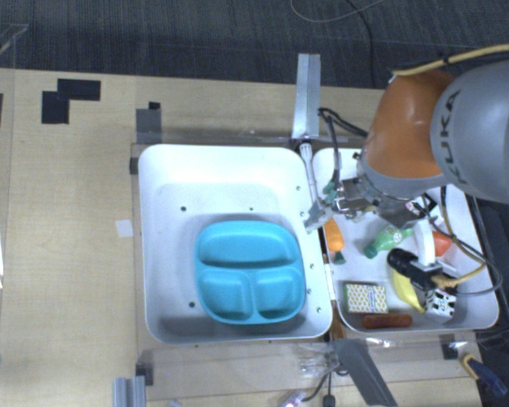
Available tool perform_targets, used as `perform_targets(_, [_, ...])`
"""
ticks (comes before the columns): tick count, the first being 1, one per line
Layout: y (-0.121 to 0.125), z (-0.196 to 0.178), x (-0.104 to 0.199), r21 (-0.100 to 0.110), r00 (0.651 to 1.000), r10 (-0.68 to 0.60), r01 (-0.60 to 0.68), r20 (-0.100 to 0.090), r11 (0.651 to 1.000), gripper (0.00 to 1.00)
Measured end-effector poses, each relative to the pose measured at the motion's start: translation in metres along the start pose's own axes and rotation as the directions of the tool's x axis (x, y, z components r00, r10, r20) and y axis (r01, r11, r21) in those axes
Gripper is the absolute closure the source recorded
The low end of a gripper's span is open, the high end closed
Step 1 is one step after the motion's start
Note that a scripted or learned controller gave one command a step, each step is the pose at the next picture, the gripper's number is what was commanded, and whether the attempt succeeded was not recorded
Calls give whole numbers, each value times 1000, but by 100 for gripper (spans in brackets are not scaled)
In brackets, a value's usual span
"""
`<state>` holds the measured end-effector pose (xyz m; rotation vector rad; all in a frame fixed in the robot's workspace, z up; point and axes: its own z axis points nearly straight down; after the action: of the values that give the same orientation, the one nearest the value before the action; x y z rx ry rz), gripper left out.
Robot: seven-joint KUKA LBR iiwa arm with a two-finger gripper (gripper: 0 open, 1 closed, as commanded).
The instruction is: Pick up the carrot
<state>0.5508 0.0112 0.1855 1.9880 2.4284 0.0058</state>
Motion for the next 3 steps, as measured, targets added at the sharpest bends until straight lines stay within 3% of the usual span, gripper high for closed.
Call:
perform_targets(1, [-25, 0, -11, 0, 1000, -16, 16, 0, 1000, 0])
perform_targets(2, [17, 0, -41, 0, 999, 40, -40, 1, 999, 0])
perform_targets(3, [14, 1, -20, 1, 999, 35, -35, 0, 999, 0])
